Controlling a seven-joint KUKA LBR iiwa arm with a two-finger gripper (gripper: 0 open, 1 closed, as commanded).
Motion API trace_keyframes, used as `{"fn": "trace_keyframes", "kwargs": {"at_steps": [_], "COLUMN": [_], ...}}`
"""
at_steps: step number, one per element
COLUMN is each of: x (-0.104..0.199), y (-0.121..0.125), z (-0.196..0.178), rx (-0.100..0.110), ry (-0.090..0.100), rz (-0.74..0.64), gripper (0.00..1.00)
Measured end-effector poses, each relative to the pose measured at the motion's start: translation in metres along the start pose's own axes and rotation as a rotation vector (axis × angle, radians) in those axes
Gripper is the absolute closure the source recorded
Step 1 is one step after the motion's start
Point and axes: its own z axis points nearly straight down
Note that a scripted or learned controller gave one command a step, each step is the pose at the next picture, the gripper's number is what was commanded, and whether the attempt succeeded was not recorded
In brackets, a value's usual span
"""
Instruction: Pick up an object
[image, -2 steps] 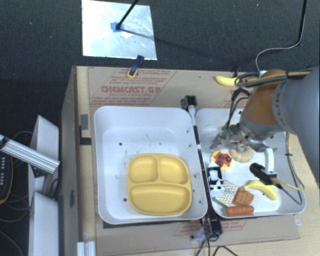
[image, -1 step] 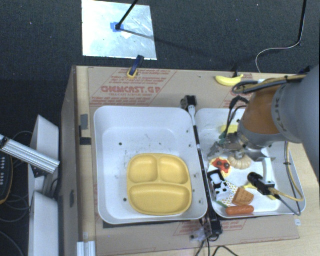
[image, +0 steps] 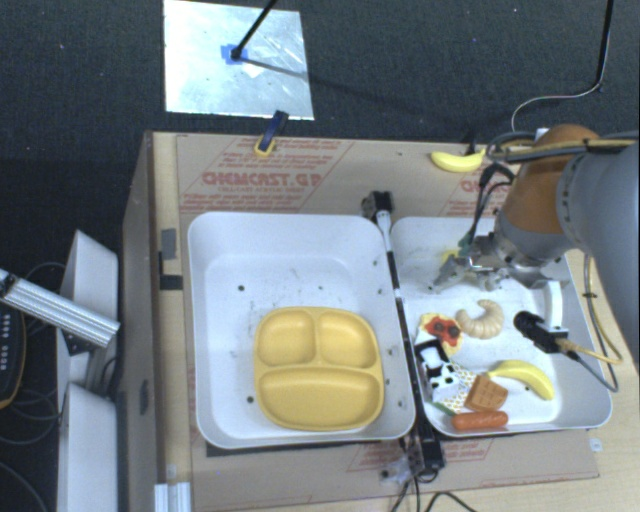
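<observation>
The gripper (image: 450, 274) hangs over the upper part of the right bin (image: 590, 400), and its fingers look spread apart with nothing between them. The closest thing to take is the croissant (image: 482, 319), which lies at about five o'clock from the gripper, near but not touching. Further in the same direction lie the banana (image: 525, 377), the waffle (image: 483, 392) and the sausage (image: 478, 421), crowded together by the bin's near wall. In my judgement the croissant is the better choice, because it has free space around it. The arm should move over its middle, turn the fingers across its narrow width, then go down before closing. The left bin (image: 210, 330) holds only a yellow tray (image: 320, 368).
</observation>
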Motion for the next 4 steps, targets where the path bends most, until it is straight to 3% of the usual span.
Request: {"fn": "trace_keyframes", "kwargs": {"at_steps": [1, 2, 3, 4], "x": [0.000, -0.038, -0.053, -0.043], "y": [0.039, 0.048, 0.029, -0.015], "z": [0.006, -0.099, 0.001, 0.000], "rx": [0.040, -0.003, 0.002, 0.001], "ry": [0.007, -0.001, 0.001, 0.001], "rz": [0.007, -0.001, 0.000, 0.001], "gripper": [0.00, 0.00, 0.00, 0.00]}}
